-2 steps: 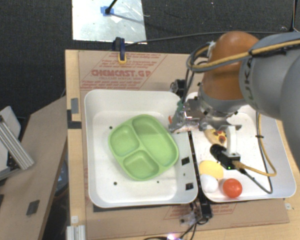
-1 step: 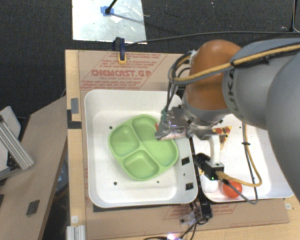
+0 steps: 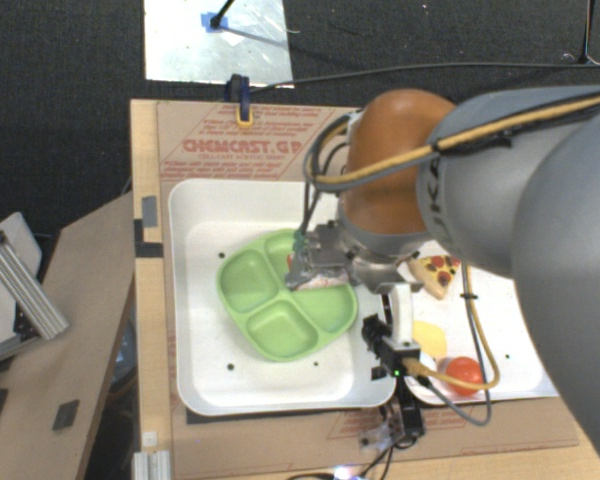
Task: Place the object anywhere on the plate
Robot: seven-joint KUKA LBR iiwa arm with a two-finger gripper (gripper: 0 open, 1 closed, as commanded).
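The grey arm [image 3: 540, 198], with its orange band [image 3: 390, 158], comes in from the right and covers much of the right bin [image 3: 520, 368]. Its gripper [image 3: 310, 265] hangs low over the left bin [image 3: 195, 268]. Whether it is released or clenched cannot be told, since the wrist hides its tip.

Both bins rest on a brown cardboard sheet [image 3: 230, 143] printed with red lettering, which runs out beyond the gripper on its far side. Black cloth [image 3: 60, 88] surrounds the bench. On the cloth, well beyond the gripper, lies a shiny square sheet [image 3: 215, 28] with a blue clip. Far to the gripper's left stands a slanted aluminium rail [image 3: 20, 278].

The green plate [image 3: 250, 283] sits directly beneath and to the left of the gripper. It is flat in the left bin, with three compartments, and the gripper is over its far right one. A pale patch at the plate's rim just under the gripper is too hidden to name.

To the gripper's right, in the right bin, lies a toy pizza slice [image 3: 438, 271], with its long axis slanting down to the right. Nearer the camera are a yellow piece [image 3: 430, 340] and a red round piece [image 3: 463, 372]. Which of these is the task's object cannot be told
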